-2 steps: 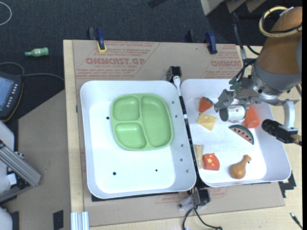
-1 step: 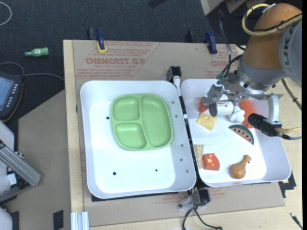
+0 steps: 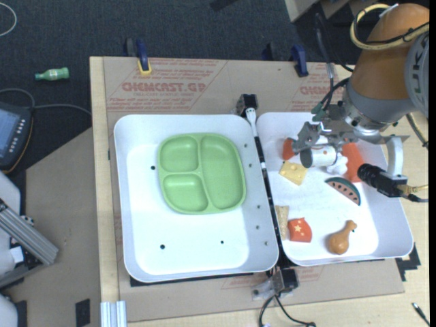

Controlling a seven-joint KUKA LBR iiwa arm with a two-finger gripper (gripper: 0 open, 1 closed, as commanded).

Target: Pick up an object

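two bins sit side by side on the bench (image 3: 102,203). the left bin (image 3: 136,244) holds a divided tray (image 3: 202,173) near its middle. in the right bin (image 3: 388,234), a cheese wedge (image 3: 294,173) lies left, a melon slice (image 3: 344,189) right of it, and nearer the front a strawberry block (image 3: 300,229) lies left of a drumstick (image 3: 340,238).

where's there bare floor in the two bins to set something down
Left bin: a bare strip in front of the green tray. Right bin: a small patch between cheese wedge, watermelon slice and drumstick. Crowded under the gripper.
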